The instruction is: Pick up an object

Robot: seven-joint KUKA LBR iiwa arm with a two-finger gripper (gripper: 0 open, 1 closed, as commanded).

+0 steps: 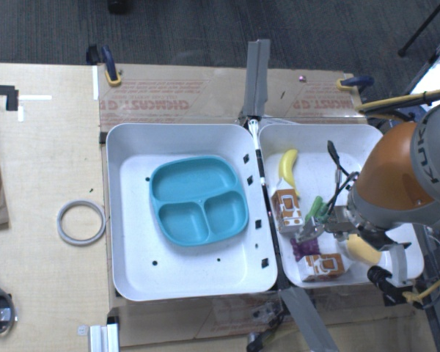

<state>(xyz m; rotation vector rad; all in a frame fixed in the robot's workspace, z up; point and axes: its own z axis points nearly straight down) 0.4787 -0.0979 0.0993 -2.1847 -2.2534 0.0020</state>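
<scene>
Small brown carton (287, 207) lay in the right bin (308, 134) just below a banana (287, 165) & beside a green item (316, 208), w/ the gripper (308, 231) low next to it over a purple item (303, 249), fingers' opening not discernible, and a blue divided tray (198, 200) in the left bin (125, 196).

A turquoise divided tray (198, 210) sits in the white left bin (125, 218). In the white right bin (308, 134), a yellow banana (287, 166) lies at 12 o'clock of a brown-and-white carton (287, 208), with purple (304, 248) and green (314, 208) items nearby.
</scene>
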